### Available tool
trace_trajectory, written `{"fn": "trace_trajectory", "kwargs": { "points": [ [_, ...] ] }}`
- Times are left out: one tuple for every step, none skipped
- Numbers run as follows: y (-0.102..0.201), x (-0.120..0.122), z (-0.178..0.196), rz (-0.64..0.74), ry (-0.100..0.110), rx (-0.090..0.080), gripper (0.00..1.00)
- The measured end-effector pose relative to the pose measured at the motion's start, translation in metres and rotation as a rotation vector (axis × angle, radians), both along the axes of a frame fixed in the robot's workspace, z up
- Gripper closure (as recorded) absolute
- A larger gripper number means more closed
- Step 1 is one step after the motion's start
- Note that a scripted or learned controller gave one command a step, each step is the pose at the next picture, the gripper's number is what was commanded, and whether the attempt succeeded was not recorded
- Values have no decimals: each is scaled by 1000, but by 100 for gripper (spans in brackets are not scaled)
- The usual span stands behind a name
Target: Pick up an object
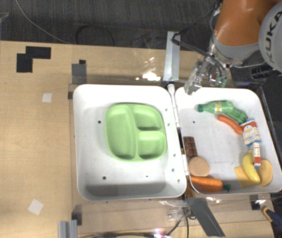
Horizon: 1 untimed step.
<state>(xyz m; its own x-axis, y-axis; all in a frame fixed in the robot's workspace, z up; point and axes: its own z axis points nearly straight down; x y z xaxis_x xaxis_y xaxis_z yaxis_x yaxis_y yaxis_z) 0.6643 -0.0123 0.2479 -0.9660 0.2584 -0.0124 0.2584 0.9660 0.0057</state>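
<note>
Camera view: I count two carrots (pixel 206 184), one green bottle (pixel 221 108); tool (pixel 206 78) spread, empty, over right bin's (pixel 215 143) far-left rim.

We see a wooden desk (pixel 27 148). Two white bins rest on it, touching: left bin (pixel 86 182), right bin (pixel 265 108).

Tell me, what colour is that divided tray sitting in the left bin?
Light green. The divided tray shows plainly in the camera view, inside the white left bin.
</note>
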Motion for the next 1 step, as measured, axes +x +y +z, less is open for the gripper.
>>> {"fn": "trace_trajectory", "kwargs": {
  "points": [
    [-1,2,13,0,-11,-1,100]
  ]
}}
